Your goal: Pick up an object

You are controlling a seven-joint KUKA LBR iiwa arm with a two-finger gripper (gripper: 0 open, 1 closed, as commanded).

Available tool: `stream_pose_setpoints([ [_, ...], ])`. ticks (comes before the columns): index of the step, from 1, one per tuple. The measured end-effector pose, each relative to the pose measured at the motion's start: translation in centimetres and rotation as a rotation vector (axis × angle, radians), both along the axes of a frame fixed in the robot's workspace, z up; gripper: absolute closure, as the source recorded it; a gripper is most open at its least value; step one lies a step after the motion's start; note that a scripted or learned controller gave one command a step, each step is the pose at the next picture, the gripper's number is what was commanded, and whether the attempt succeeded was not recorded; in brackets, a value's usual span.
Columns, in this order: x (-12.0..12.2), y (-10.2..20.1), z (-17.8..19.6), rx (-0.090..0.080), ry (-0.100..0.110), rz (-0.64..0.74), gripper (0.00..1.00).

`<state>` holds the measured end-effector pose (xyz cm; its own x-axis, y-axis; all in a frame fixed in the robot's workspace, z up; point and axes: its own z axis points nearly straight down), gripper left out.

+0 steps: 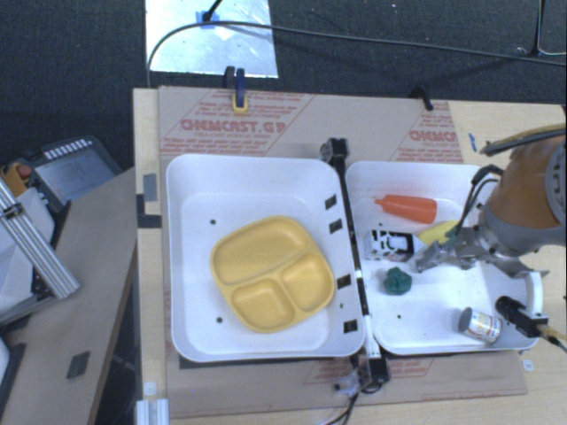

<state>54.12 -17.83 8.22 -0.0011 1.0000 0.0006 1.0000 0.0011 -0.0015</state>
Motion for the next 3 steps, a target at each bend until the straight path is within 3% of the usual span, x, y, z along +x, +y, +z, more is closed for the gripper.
stream_pose_setpoints([
  [1, 0.1, -0.1, 1.3, -0.002, -0.005, 0.001, 1.0],
  [3, -0.3, 0.9, 10.7, -0.002, -0.007, 0.003, 1.0],
])
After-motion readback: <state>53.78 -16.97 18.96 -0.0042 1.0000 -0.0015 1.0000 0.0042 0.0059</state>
